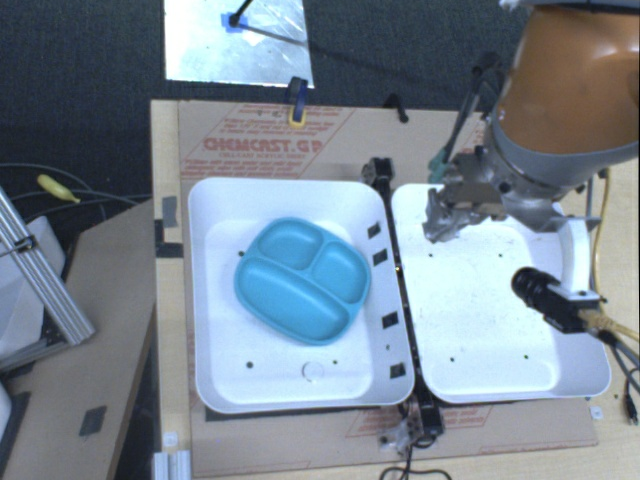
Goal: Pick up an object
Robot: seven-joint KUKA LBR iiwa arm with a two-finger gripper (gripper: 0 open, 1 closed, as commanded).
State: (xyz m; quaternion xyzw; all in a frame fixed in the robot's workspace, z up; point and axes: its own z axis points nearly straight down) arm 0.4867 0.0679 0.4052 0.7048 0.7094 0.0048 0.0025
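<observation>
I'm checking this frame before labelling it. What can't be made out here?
- Gripper: fingers small and blurred in the camera view, so open or shut is unclear.
- Right bin: its far right corner is hidden under the arm.
- Blue plate: whether its compartments hold anything small is too fine to tell.

You're looking at a bench topped by a brown cardboard sheet (270,138) with red print. Directly on it sit 2 shallow white bins, touching side by side: the left bin (215,368) and the right bin (480,378). A reflective silver sheet (200,28) lies beyond the cardboard's far edge.
</observation>
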